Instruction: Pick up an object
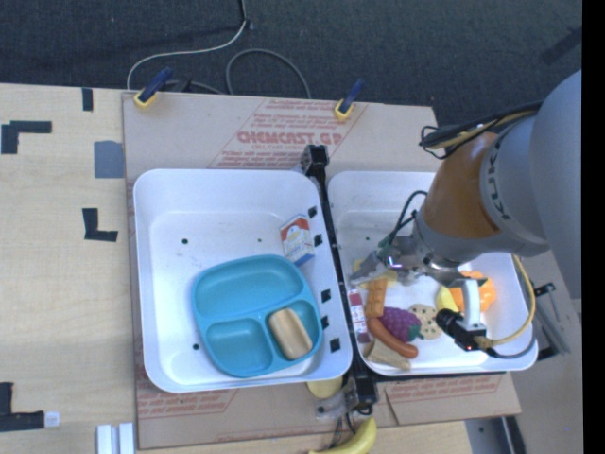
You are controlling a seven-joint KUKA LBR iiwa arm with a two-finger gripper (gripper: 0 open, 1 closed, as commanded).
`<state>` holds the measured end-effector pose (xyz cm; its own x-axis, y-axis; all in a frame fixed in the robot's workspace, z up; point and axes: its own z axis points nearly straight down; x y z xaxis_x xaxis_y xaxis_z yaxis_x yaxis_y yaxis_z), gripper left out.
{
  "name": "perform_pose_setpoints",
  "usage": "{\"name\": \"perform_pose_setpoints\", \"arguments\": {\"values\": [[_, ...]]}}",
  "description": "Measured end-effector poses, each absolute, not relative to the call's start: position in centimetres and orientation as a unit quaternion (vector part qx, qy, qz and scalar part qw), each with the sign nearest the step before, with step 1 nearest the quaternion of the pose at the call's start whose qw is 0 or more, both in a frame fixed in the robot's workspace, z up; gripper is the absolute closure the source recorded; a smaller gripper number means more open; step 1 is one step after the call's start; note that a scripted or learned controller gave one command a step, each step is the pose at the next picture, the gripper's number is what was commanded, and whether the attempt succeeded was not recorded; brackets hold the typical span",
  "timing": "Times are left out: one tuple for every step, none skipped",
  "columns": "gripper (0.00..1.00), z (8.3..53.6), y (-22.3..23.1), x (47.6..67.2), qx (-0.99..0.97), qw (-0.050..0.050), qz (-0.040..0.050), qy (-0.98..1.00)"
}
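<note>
Camera view: hot dog [390, 335] lengthwise toward lower right in right bin [510, 359]; jaws' state indiscernible.

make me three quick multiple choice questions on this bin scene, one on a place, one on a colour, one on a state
1. Where does the bread roll lie?
A. in a lower compartment of the divided tray
B. on the cardboard outside the bins
C. in the right bin

2. What colour is the divided tray?
A. red
B. light blue
C. black

3. How does the small milk carton sit?
A. on top of the bread roll
B. outside both bins
C. in the left bin, beside the tray near the divider

Answers:
1. A, the roll rests in the tray's lower right section.
2. B, the tray is plainly light blue against the white bin.
3. C, the carton lies on the bin floor just above the tray's upper right corner.
</note>
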<state>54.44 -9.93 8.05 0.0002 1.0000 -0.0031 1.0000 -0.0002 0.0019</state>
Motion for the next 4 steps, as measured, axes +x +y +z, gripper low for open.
{"name": "perform_pose_setpoints", "arguments": {"values": [[1.0,9.7,-9.9,54.7,0.707,0.002,0.0008,0.707],[0.0,9.6,-9.9,54.6,0.707,0.002,0.0006,0.707],[0.0,19.1,-9.0,63.6,0.705,0.005,0.0038,0.709],[0.0,13.0,-9.5,63.4,0.707,-0.002,-0.0022,0.707]]}}
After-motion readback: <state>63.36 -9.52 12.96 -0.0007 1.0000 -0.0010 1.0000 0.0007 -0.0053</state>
